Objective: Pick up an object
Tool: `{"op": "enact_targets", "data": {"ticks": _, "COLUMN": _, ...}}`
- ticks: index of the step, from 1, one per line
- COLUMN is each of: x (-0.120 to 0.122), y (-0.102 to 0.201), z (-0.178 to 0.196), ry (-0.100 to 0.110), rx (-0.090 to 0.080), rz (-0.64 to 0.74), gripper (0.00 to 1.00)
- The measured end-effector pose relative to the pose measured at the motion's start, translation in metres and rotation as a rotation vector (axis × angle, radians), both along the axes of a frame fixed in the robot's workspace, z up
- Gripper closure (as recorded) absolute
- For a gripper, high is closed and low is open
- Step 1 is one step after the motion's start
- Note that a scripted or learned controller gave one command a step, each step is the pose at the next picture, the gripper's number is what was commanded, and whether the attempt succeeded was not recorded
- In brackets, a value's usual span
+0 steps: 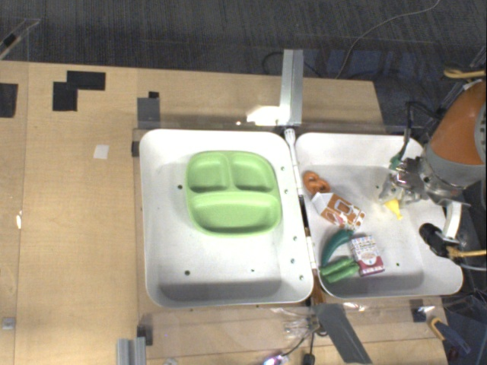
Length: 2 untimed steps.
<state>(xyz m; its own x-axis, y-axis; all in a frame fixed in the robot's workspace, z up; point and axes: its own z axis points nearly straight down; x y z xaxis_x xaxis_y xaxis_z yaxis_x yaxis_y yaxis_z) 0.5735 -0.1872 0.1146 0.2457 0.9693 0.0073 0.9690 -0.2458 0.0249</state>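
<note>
Yellow item (393,207) at my claw (399,188), right bin (434,276).
Small, bright yellow, wedge-ish; long axis approx. diagonal, narrow end toward lower right. Sits on bin floor, upper-right area, just under my claw tips. Claw open/closed: can't tell. W. of it: orange-white packet (339,211), brown piece (313,181), green items (337,258). Green divided tray (232,191) in left bin (163,226).

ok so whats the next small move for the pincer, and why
Probably a short drop straight down onto the small yellow object. The pincer sits at the right bin's far right side, just above that piece, which lies apart from the snack packet and green pieces, so nothing crowds it. Whether it already touches is unclear.
</note>
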Motion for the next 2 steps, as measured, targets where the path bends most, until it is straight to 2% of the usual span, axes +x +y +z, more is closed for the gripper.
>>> {"op": "enact_targets", "data": {"ticks": 1, "x": -0.052, "y": 0.044, "z": 0.093, "ry": 0.02, "rx": -0.003, "rz": 0.159, "gripper": 1.0}}
{"op": "enact_targets", "data": {"ticks": 2, "x": -0.086, "y": 0.071, "z": 0.105, "ry": 0.022, "rx": -0.006, "rz": 0.368, "gripper": 1.0}}
